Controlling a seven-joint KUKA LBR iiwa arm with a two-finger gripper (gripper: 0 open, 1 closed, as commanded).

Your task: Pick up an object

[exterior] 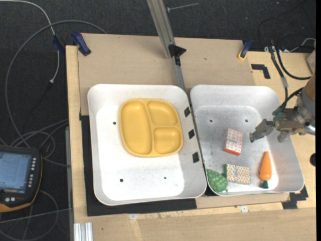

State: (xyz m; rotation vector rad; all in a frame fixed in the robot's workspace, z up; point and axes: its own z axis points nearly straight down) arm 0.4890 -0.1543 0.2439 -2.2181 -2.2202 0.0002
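My gripper (271, 133) hangs over the right side of the right bin (220, 97), its two fingers spread open with nothing between them. A small orange-and-white box (233, 141) lies to its left, near the bin's middle. A toy carrot (266, 169) lies just below the gripper, toward the front right. A patterned little box (237, 173) and a green leafy toy (217, 181) rest along the front edge.
The left bin (105, 185) holds a yellow divided plate (150, 126). A metal pole (160, 14) rises from the back between the bins. Blue clamps (80, 43) sit at the bench corners, and a teach pendant (17, 177) lies at far left.
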